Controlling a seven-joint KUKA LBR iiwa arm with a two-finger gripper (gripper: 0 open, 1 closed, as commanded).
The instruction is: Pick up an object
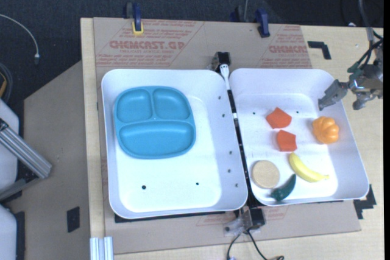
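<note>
The right bin (pixel 256 85) holds several small things: two red blocks (pixel 278 118) (pixel 286 140), an orange pumpkin (pixel 326 130), a yellow banana (pixel 308 168), a round tan biscuit (pixel 265 173) and a dark green pepper (pixel 283 189). My gripper (pixel 345 98) hangs over the bin's far right corner, just above and behind the pumpkin. Its two fingers are spread open with nothing between them.
A blue divided plate (pixel 155 122) lies in the left bin (pixel 170 192). A black bracket (pixel 222 61) sits at the far end of the seam between the bins. Blue clamps (pixel 136 15) (pixel 262 21) hold the cardboard at the bench's back edge.
</note>
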